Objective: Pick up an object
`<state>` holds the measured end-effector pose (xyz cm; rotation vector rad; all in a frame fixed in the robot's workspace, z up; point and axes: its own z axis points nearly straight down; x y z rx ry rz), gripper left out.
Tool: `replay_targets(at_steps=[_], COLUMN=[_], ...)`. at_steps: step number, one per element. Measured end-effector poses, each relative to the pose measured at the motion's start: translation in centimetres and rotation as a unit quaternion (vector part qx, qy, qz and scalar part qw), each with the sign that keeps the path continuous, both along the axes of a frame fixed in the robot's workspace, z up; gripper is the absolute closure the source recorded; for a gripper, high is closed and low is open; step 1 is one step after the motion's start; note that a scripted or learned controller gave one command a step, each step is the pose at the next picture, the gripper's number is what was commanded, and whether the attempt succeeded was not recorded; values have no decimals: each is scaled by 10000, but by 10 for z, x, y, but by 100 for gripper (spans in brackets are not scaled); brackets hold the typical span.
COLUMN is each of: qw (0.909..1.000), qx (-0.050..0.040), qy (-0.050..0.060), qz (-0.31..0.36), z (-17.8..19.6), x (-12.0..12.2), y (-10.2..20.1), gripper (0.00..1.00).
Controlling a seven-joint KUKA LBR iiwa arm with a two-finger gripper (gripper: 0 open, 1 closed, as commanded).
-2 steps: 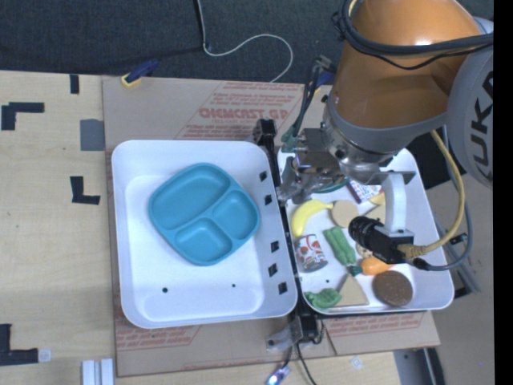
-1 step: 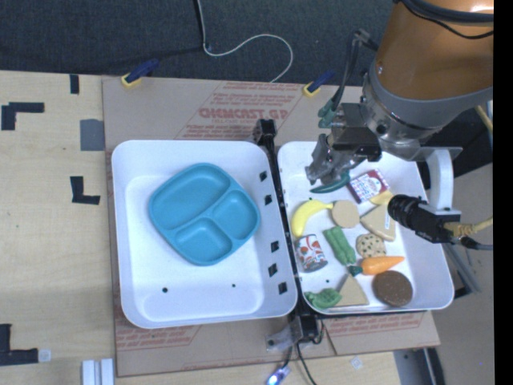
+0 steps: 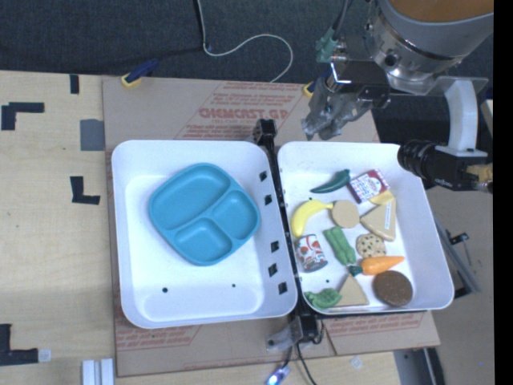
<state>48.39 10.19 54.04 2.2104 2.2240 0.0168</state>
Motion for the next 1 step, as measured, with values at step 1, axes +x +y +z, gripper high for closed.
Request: replay_targets(at_steps=[1], qw=[9999], qx=[-38], qy=[133], qz=[-49], z=[-137], x=[-1], y=[-33], gripper=[100])
